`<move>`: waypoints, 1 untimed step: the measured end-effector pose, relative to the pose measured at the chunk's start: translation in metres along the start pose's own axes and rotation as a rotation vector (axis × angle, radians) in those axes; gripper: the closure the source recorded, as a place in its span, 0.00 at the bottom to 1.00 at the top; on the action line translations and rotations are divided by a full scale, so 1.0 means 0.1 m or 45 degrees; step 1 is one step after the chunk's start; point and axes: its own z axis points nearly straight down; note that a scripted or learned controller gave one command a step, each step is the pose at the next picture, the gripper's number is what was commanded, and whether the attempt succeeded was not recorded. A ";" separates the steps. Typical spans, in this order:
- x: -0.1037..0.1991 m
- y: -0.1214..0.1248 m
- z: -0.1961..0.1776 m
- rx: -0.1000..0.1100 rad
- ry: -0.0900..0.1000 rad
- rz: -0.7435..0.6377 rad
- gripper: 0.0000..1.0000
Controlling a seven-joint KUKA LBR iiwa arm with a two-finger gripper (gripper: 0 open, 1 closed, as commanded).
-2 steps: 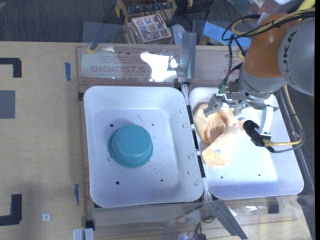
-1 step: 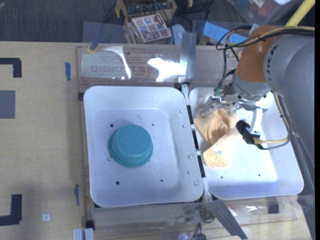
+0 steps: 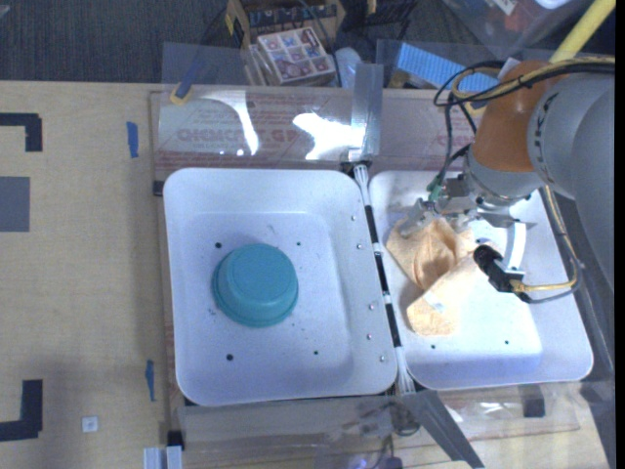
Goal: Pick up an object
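Over the right bin (image 3: 547, 360), toward its back left corner, the gripper (image 3: 451, 211) hangs at the top end of a tan cloth (image 3: 437, 267) that lies crumpled along the bin's left side, probably placed there because the bunched folds offer an edge to pinch. Whether the hand is spread or pinching the cloth I cannot tell, since the wrist hides it. Near the middle of the left bin (image 3: 195, 360) sits a teal bowl (image 3: 256, 283), upside down, well apart from the arm.
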 end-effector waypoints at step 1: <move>0.00 -0.02 0.00 -0.002 -0.001 -0.252 0.00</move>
